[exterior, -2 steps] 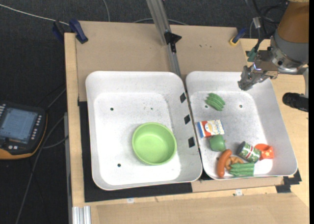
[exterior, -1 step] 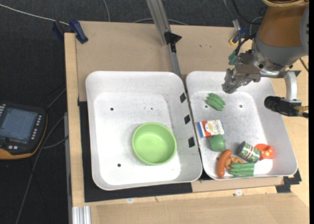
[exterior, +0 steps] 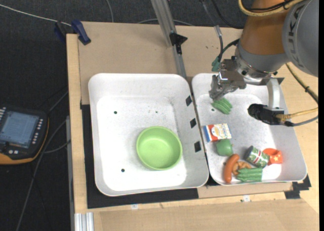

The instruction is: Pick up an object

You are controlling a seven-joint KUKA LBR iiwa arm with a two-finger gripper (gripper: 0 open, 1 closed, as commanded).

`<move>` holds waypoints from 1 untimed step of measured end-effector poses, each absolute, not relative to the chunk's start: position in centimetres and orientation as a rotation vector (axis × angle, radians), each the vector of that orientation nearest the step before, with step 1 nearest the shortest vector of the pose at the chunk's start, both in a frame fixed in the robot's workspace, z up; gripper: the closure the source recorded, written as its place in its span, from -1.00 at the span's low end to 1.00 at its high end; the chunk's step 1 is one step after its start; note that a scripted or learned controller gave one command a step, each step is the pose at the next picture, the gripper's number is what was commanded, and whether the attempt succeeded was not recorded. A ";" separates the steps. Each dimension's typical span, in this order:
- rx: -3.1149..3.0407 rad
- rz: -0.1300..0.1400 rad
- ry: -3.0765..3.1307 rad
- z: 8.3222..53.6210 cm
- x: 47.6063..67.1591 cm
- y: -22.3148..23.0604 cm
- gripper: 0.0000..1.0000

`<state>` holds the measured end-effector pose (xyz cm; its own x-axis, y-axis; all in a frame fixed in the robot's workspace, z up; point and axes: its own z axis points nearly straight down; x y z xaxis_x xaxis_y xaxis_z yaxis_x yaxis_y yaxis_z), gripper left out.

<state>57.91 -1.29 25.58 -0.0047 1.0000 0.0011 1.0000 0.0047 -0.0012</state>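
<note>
- Nearest the camera, at the near edge of the right bin (exterior: 298, 166), a small cluster is seen: a green bean-like piece (exterior: 250, 175), an orange sausage-shaped toy (exterior: 230, 166) lying at a slant just left of it, a small can with a green label (exterior: 256, 156) tipped on its side, and a red-orange piece (exterior: 274, 156) touching the can on its right.
- Just beyond the cluster, a round green item (exterior: 224, 147) is found, and a small white carton with red and blue print (exterior: 217, 132) lies just behind it, close to the bin's left wall.
- Level with these, in the left bin (exterior: 101, 123), a light green bowl (exterior: 159, 147) is set upright toward the near right part of the floor, well apart from everything else.
- Farther in, a ribbed green object (exterior: 222, 106) is seen on the floor of the right bin, near its far left corner.
- Directly over that ribbed object the tool (exterior: 218, 93) is held, its metal fingers pointing down and touching or nearly touching the object's far end; whether the fingers are released or clenched cannot be told, and no object is seen between them.
- To the right, a black cylindrical part (exterior: 261, 113) fixed to the arm is hung above the bin.
- Behind the tool, the grey arm with its orange band (exterior: 271, 2) is seen reaching in from the right.
- Beyond both bins, the bare wooden tabletop (exterior: 126, 47) is crossed by a slanted metal pole (exterior: 164, 14).
</note>
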 end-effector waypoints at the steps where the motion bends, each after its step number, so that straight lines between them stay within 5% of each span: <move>1: -2.215 -0.002 -2.226 26.0 58.4 4.2 1.00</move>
<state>58.39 4.22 25.96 -0.0050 1.0000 0.0015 1.0000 0.0050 0.0004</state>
